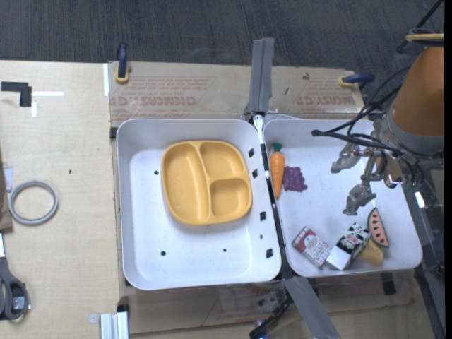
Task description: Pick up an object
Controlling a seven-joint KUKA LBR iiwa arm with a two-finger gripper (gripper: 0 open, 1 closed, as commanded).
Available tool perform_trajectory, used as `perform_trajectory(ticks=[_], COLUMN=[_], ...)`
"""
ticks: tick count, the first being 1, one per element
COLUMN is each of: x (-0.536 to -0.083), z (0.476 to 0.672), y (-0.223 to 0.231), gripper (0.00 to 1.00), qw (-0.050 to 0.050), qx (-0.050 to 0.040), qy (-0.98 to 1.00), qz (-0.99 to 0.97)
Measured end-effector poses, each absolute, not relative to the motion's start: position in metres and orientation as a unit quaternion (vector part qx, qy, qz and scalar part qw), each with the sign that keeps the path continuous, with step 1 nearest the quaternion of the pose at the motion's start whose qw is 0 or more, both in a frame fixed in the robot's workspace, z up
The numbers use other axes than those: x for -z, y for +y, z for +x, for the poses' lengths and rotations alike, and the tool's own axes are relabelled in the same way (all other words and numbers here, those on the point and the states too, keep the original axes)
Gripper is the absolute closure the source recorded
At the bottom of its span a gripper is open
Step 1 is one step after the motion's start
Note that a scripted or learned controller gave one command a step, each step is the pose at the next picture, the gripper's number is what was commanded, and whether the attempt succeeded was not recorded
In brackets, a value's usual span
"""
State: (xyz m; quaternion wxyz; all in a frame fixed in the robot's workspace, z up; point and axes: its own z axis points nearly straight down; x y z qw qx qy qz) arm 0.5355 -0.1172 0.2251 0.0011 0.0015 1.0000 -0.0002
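Claw poised over the right bin, nothing picked yet

Claw [357, 182] hangs above the right bin [321, 143], its two grey fingers spread apart with bare white floor between them and nothing pinched. This looks like the approach step of the pick: no object has been chosen by contact, and the grasp is not yet made.

Nearest candidates lie just below the claw toward the bin's front edge: a watermelon slice [380, 227], a black-and-white cow-patterned carton [351, 244] touching a yellow wedge [371, 254], and a red-and-white packet [311, 246] further to the left. Well to the claw's left, against the divider, rest a carrot [277, 173] and a purple bunch of grapes [294, 179] beside it. Beyond those, in the left bin [141, 246], sits a yellow divided plate [206, 182].

The next move probably calls for a shift toward the front cluster, then a descent with the fingers straddling one piece; the carton and wedge crowd each other, so the slice may be the cleaner target.

Height of the fingertips above the floor is hard to judge from this slant, and cables blur the wrist.
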Motion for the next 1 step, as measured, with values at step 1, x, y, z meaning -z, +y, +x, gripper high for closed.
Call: perform_trajectory(ticks=[1], x=[-0.155], z=[0.5695], y=[-0.1024], gripper=[0.0], qw=[0.0], qx=[0.0004], qy=[0.982], qz=[0.191])
